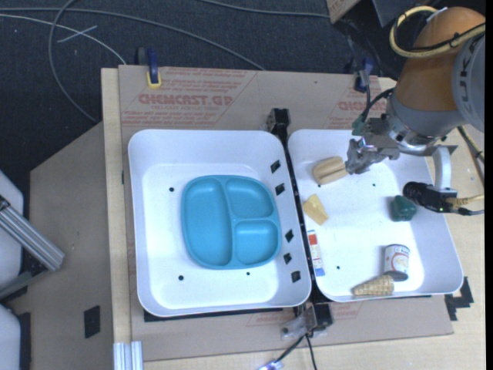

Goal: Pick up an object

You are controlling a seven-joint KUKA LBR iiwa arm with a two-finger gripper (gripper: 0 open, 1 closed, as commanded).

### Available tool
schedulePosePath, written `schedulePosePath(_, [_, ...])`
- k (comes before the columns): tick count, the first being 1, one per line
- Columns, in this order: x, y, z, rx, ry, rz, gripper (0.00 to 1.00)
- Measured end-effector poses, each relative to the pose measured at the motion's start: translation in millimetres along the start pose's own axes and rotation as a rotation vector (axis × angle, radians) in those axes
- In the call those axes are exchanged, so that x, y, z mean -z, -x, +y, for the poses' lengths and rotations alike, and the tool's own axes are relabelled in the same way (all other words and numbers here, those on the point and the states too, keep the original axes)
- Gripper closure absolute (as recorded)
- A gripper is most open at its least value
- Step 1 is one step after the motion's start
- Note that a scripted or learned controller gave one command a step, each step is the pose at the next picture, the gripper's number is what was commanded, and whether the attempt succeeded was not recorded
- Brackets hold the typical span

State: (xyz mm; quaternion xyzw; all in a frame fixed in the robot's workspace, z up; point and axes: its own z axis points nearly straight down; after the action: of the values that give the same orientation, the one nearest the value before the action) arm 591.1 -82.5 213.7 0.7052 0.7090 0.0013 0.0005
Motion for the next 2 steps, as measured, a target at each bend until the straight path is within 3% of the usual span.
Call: schedulePosePath(2, [-2,-104,26,0.0,0.0,0.001,1.0])
